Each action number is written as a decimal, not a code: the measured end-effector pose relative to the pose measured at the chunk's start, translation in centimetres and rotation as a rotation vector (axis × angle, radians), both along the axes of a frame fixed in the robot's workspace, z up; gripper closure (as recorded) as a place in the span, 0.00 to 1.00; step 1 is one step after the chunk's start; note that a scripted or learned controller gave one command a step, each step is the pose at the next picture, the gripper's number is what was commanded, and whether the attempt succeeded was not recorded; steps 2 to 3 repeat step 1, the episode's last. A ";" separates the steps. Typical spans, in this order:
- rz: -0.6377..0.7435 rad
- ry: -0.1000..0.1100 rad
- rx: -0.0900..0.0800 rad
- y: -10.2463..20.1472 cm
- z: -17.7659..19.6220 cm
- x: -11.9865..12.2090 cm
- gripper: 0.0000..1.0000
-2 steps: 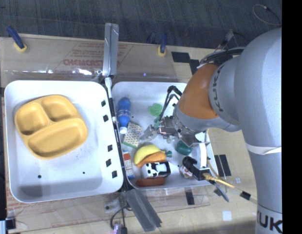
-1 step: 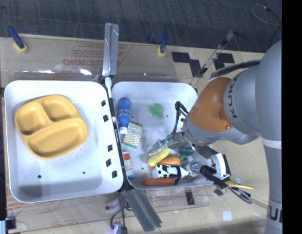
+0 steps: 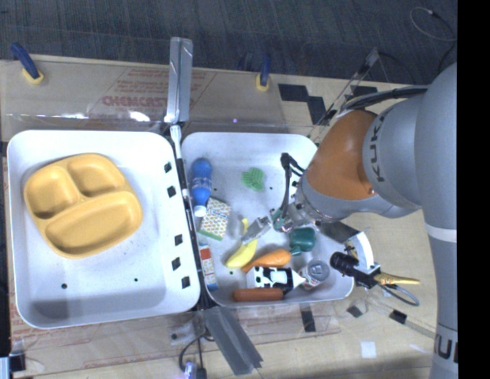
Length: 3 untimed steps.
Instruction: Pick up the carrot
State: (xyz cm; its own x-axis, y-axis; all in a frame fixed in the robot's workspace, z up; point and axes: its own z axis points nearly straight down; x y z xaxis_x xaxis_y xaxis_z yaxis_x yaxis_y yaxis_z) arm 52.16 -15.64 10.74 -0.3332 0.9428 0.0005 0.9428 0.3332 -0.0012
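The carrot (image 3: 270,258) is a short orange piece lying on its side near the front of the right bin (image 3: 229,144). It rests between a yellow banana (image 3: 242,253) on its left and a black-and-white toy (image 3: 274,277) just in front. My gripper (image 3: 269,222) hangs low over the middle of that bin, a little behind the carrot and apart from it. Nothing visible is held in it. The arm's orange band (image 3: 344,160) covers the bin's right side.
The right bin also holds a blue bottle (image 3: 201,177), a green broccoli piece (image 3: 254,179), a checkered block (image 3: 215,219), a teal object (image 3: 303,239), a small can (image 3: 317,272) and a brown sausage (image 3: 259,294). The left bin (image 3: 39,290) holds a yellow divided plate (image 3: 81,203).
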 end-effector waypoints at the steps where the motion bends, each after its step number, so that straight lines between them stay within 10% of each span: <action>1: 0.220 -0.001 0.004 -2.5 -1.5 -4.2 0.00; 3: 0.220 -0.001 0.004 -2.5 -1.5 -4.2 0.00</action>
